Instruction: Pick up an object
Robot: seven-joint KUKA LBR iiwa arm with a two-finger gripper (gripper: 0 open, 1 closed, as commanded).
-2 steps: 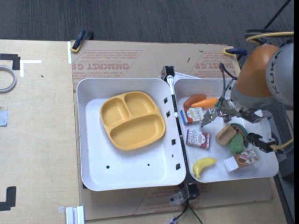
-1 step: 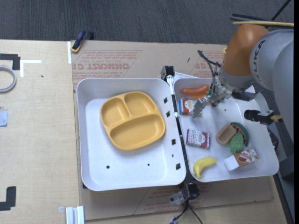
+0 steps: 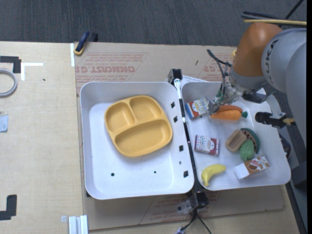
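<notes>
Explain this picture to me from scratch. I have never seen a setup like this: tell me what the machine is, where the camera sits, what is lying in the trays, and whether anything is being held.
The camera is fixed above a bench and looks down at a slant. The big grey and orange shape at the right is a robot arm; its gripper, a two-finger claw, hangs low in the right bin.

Two shallow white bins sit side by side. The left bin holds a yellow divided plate. The right one holds toy food: a carrot just beside the gripper, a small carton, a red packet, a banana, a bread slice, a watermelon slice, a green vegetable and a juice box.

I cannot tell that anything is held; the claw's tips are too small to read.
</notes>
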